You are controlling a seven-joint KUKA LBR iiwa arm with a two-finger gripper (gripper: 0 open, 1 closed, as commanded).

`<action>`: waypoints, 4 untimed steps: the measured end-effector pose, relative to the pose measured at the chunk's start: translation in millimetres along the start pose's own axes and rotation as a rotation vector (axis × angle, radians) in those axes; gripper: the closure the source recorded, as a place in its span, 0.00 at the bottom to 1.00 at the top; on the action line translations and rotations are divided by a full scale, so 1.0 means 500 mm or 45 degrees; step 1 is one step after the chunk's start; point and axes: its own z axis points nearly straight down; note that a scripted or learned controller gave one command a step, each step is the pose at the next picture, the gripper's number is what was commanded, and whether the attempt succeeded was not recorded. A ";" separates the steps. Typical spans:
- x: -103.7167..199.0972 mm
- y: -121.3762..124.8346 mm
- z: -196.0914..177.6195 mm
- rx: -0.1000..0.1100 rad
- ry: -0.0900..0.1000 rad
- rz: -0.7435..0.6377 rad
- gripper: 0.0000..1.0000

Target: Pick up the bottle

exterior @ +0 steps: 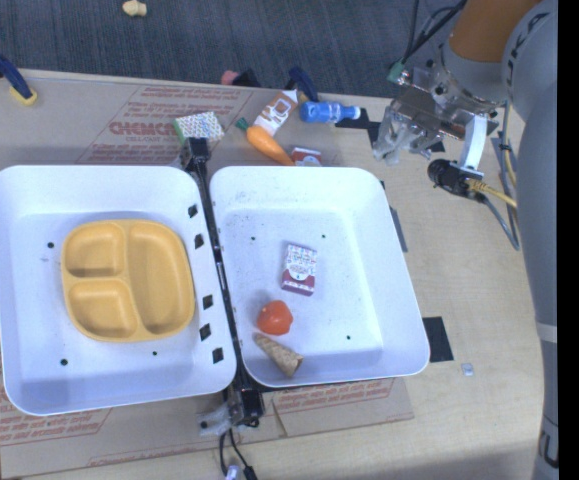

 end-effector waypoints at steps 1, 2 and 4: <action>0.001 0.000 -0.021 0.002 -0.001 -0.005 1.00; 0.002 0.000 -0.041 0.004 -0.002 -0.010 1.00; 0.002 -0.003 -0.021 0.000 0.001 0.271 1.00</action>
